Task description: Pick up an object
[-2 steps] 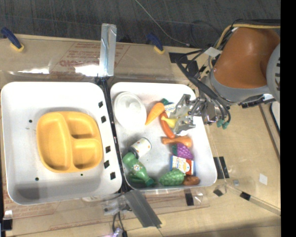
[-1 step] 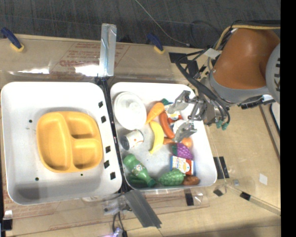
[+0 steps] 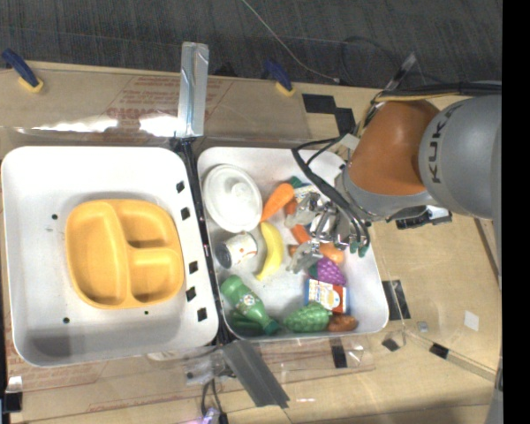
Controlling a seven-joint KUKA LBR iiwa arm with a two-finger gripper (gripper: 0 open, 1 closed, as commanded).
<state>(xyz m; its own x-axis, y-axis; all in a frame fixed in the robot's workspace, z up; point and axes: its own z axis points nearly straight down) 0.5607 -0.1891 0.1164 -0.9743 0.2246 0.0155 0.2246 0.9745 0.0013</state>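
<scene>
Two white bins sit side by side on the bench. Most of the left bin (image 3: 18, 237) is taken up by a smooth yellow divided tray (image 3: 124, 252), with bare floor around its edges. The right bin (image 3: 247, 155) is crowded: a round white bowl (image 3: 230, 193), a small cup (image 3: 238, 250), a curved banana (image 3: 269, 250), an orange carrot (image 3: 278, 200), a green bottle (image 3: 246, 302) and a small carton (image 3: 327, 295) lie close together. The gripper (image 3: 322, 232) hangs low over that bin's right half among cables. Whether it is open or closed cannot be made out, and small items beneath it are partly hidden.
</scene>
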